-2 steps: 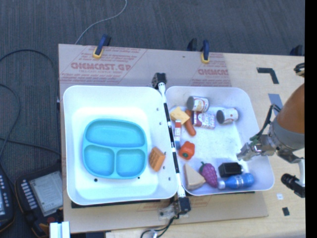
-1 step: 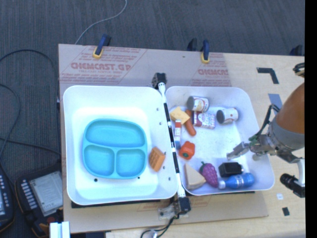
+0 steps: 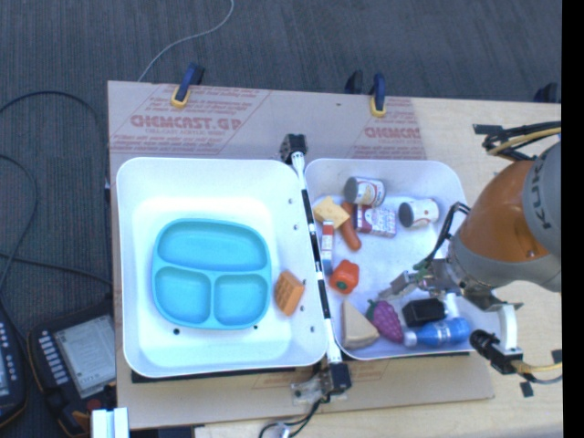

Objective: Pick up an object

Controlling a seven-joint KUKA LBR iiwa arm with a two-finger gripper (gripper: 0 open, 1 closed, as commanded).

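Over the right bin's near right corner: the arm (image 3: 511,226) reaches in, its jaws low among the toys
Step in hand: the approach to a grasp, by my reading; nothing is lifted yet
Jaws: cannot tell whether released or clenched, since the wrist hides them from above
Likely target: the black object (image 3: 423,312), as I judge it, because it lies directly under the wrist
Where it is: in the right bin (image 3: 383,166), near the near edge, touching or just beside the blue bottle (image 3: 442,334)
How it looks: small, dark, rounded and glossy; its exact kind is too small to tell
Neighbours: a purple grape bunch (image 3: 387,318) just to its left, then a tan wedge (image 3: 358,327) at the near left corner
Further back in that bin: an orange pepper-like toy (image 3: 344,276), a small can (image 3: 364,191) and a white cup (image 3: 418,213) by the far edge
Left bin: a blue divided tray (image 3: 212,272) in the middle, with an orange piece (image 3: 288,292) beside its right edge
Next move calls for: a steady descent centred on the black object, then closing without nudging the bottle or grapes
Risk: the crowding there could make the grip catch two things or none
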